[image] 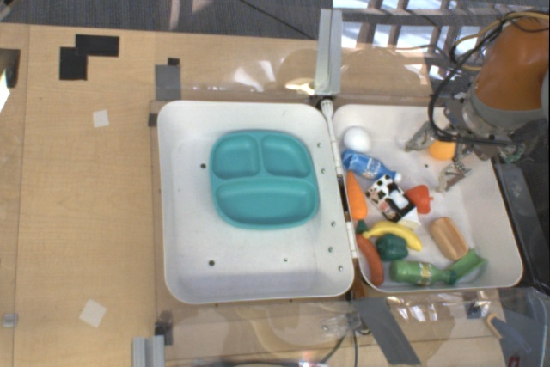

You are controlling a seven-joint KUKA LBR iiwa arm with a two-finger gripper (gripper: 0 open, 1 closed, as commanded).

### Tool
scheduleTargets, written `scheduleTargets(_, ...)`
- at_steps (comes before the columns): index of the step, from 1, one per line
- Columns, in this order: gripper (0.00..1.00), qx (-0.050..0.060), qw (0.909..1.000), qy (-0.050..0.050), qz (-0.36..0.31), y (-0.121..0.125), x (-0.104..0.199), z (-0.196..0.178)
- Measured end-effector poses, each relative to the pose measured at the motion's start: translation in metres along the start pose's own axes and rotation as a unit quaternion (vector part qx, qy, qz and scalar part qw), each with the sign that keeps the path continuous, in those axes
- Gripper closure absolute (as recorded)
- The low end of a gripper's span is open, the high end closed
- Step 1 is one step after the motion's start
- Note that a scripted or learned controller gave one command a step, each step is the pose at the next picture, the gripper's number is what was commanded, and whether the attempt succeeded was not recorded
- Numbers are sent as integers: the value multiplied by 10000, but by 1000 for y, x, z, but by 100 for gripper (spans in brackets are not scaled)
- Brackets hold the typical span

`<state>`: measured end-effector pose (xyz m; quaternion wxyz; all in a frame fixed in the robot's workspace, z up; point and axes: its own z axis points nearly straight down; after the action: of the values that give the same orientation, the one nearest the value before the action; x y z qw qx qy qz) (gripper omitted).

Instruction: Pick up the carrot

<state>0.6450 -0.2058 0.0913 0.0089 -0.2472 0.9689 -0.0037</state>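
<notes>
The carrot (355,195) is a slim orange piece lying lengthwise against the left wall of the right bin (507,247), pointing toward the front. My gripper (437,156) hangs over the far right part of that bin, well to the right of the carrot and clear of it. It stands open, with one finger (418,138) on the left and the other at the lower right. A small orange ball (442,150) sits between the fingers; they do not look closed on it.
Crowding the carrot are a white ball (356,137), a blue bottle (361,163), a black-and-white toy (388,196), a banana (394,234) and a red piece (370,259). A tan roll (448,237) lies at the right. The left bin (180,271) holds a teal divided plate (262,178).
</notes>
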Motion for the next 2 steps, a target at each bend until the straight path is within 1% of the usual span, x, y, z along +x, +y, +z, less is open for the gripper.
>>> scheduleTargets(1, 0, -6, 9750, 9, -2223, -6, -7, -10)
scheduleTargets(2, 0, -4, 9368, 5, -3498, -9, -14, 0)
